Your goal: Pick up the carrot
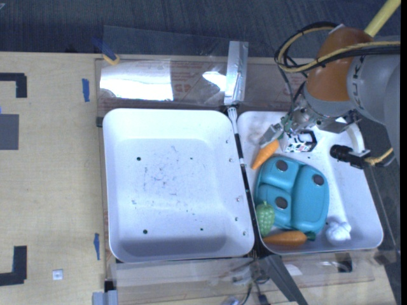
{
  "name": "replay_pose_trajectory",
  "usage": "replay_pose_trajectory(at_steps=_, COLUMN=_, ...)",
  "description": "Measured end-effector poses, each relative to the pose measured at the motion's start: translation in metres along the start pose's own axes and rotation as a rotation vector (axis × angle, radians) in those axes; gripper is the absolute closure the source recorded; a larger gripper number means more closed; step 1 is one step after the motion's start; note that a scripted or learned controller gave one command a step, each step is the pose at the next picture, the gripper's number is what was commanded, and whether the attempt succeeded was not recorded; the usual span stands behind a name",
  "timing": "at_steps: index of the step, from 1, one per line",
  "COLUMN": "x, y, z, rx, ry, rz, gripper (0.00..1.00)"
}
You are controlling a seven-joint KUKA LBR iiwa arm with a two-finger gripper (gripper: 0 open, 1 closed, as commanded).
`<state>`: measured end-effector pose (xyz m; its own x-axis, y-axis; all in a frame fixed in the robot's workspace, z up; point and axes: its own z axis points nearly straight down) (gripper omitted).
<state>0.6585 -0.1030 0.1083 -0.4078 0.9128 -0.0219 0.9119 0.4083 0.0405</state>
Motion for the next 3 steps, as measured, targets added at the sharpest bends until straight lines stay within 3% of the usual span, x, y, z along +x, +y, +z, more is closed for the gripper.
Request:
replay_pose_trajectory(at_steps=1, x=0.002, y=-0.012, z=-0.001, rx=-0.005, ry=-0.01, rz=-0.189, gripper=0.0)
replay_pose_trajectory(at_steps=3, x=0.01, y=-0.031, z=-0.002, rx=-0.009, ry=-0.007, rz=0.028, gripper=0.0)
